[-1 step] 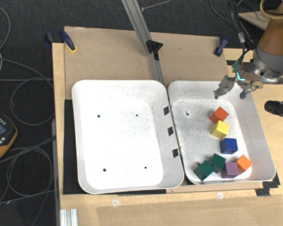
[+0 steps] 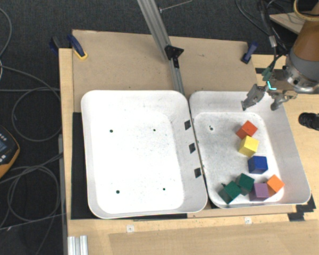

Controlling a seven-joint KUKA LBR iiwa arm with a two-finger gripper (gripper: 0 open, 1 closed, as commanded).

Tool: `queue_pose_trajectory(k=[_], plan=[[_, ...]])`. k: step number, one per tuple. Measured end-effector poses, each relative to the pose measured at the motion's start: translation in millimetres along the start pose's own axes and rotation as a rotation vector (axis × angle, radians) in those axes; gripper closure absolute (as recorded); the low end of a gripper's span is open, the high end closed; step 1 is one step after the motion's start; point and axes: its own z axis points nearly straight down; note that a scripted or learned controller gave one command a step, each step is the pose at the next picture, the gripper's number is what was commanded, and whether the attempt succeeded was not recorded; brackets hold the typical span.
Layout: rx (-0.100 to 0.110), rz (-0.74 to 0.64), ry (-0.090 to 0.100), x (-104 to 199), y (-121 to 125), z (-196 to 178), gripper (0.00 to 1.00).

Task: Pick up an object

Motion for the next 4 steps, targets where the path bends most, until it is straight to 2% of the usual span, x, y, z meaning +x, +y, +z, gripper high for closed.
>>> queue_pose_trajectory(k=[2, 3, 4], plan=[[0.006, 0.002, 0.0, -13.1, -3.0, 102.9, 0.0], [-0.019, 0.002, -0.014, -18.2, 2.2, 133.1, 0.0], [-0.025, 0.001, -0.014, -17.6, 4.4, 119.3, 1.0]])
